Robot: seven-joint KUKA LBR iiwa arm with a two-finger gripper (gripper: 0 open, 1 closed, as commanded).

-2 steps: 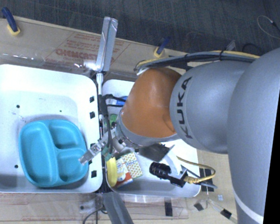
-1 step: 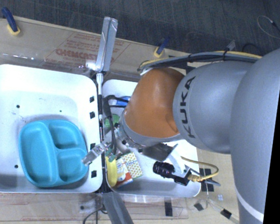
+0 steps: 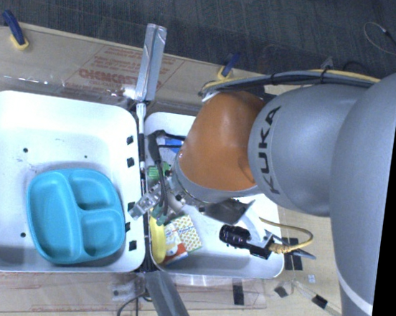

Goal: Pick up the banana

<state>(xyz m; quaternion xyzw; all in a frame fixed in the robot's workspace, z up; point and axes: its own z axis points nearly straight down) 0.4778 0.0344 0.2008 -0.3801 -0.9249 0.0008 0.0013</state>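
Note:
The banana [image 3: 156, 242] lies at the front left corner of the right bin [image 3: 255, 270], against the wall; only a short yellow stretch of it shows. My gripper [image 3: 148, 203] hangs just above and behind it, low over the divider between the two bins. The arm's orange band and grey body cover most of the right bin.
A patterned packet [image 3: 183, 235] lies right beside the banana, touching it. A small green thing [image 3: 154, 173] shows just behind the gripper. The left bin [image 3: 15, 115] holds a blue compartment tray [image 3: 75, 213] at its front. The bin walls meet close to the gripper.

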